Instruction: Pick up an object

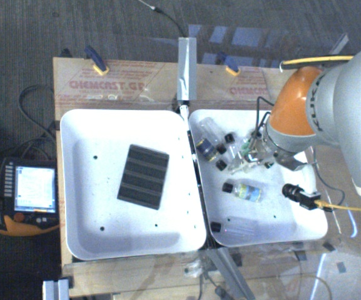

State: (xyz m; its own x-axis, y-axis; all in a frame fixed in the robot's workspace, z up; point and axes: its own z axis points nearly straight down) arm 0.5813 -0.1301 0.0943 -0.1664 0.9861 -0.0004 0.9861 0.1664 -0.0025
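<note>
Two shallow white plastic bins with rounded corners sit side by side on a brown cardboard-covered bench (118, 83). The left bin (87, 230) fills the centre-left of the frame and holds one flat, dark grey rectangular slab (143, 176) with lengthwise ribs, lying slightly tilted near the bin's middle.

The right bin (305, 230), at centre-right, carries several small clear plastic bottles with black caps. One clear bottle (209, 130) lies near its upper left corner, with another dark-capped one (204, 147) just below it. A small bottle with a bluish-yellow label (245, 191) lies on its side near the bin's middle, black cap pointing left. A further clear bottle (237, 230) lies faint against the lower wall.

The grey arm with its glossy orange band (293, 108) enters from the upper right. Its gripper (250, 155) is low in the right bin, just above the labelled bottle and apart from it, among small black caps and clear pieces. Whether the fingers are spread or closed cannot be told here.

A handheld control pendant (27, 192) with a lit screen lies at the left edge.
</note>
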